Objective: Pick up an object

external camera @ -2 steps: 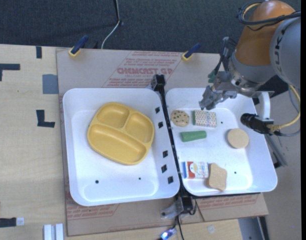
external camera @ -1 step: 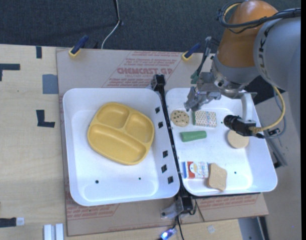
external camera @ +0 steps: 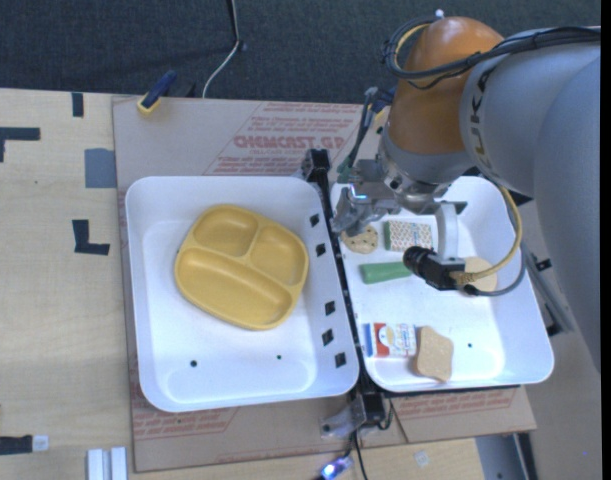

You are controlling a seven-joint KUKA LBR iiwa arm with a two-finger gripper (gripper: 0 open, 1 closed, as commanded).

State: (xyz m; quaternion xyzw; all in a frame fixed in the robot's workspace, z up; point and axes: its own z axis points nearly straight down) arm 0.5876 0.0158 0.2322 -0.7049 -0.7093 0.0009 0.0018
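Arm low over the right bin, pick not yet made

The tool (external camera: 363,208) hangs at the right white bin's (external camera: 505,368) ten o'clock corner, just above a round tan cookie-like disc (external camera: 361,239); whether it is spread or pressed together I cannot tell. A green flat bar (external camera: 385,271) lies at the disc's five o'clock. The next move probably calls for a centred descent and closing.
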